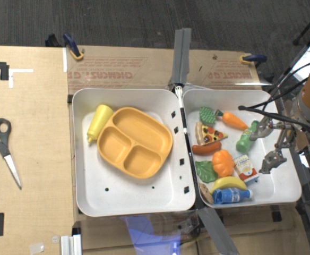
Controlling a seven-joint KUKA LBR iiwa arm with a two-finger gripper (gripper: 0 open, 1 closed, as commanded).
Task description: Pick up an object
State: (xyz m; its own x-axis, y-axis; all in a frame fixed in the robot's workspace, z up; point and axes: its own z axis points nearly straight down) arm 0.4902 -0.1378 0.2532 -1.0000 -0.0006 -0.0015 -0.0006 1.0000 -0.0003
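The right bin (282,187) holds several toy foods: a carrot (233,121), a pizza slice (208,134), a sausage (206,148), a green bottle (246,139), an orange fruit (223,162), a small carton (245,167), a banana (229,183) and a blue bottle (232,196). My gripper (267,143) hangs over the right side of this bin, just right of the green bottle and the carton. Its fingers stand open, one fingertip (263,125) near the bottle's top and the other lower down, with nothing between them.
The left bin (91,195) holds an orange divided plate (135,141) and a yellow squeeze bottle (98,122) beside it. Scissors (3,147) lie on the bench at the far left. Black cables (282,97) run along the right bin's far right corner.
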